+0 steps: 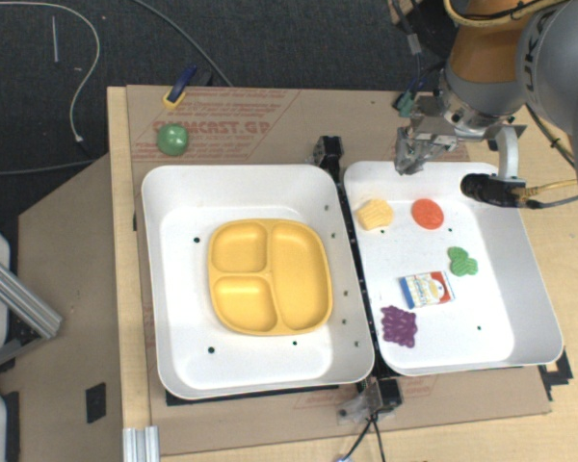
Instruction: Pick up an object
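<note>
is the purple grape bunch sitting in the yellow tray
No, the grape bunch lies in the right bin, while the yellow tray sits in the left bin.

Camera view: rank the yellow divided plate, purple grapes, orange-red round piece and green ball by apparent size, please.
1. Yellow divided plate, by far the largest.
2. Purple grapes.
3. Orange-red round piece and green ball look about alike; I won't rank them.

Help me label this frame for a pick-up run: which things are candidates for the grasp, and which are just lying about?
Candidates, in the right bin:
yellow shell-like piece
red round piece
green piece
small carton
purple grapes

Lying about:
yellow divided plate
green ball
</note>
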{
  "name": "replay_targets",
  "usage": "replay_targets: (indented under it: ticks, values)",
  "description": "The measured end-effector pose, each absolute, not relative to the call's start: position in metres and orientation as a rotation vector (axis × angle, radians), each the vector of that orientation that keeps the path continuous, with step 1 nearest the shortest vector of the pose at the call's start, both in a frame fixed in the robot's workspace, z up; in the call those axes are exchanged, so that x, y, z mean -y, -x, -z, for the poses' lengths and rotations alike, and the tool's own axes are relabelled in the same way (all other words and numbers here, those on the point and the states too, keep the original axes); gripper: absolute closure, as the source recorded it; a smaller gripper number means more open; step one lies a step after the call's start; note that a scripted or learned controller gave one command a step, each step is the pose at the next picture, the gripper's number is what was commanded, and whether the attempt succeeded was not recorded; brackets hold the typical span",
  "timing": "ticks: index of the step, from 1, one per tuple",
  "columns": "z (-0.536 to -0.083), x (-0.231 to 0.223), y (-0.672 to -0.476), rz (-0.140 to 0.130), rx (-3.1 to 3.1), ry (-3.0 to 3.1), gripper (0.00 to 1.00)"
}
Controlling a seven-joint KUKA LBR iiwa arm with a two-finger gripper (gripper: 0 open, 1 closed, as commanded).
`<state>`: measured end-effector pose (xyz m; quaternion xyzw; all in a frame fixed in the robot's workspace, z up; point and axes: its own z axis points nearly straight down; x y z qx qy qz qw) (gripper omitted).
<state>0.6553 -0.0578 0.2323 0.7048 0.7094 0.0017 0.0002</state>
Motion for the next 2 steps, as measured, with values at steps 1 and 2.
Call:
replay_targets:
  ticks: [1, 2]
  values:
    - [-0.221, 0.001, -0.655, 0.0, -2.231, -2.218, 1.0]
    - [-0.23, -0.054, -0.647, -0.002, -2.231, -2.217, 1.0]
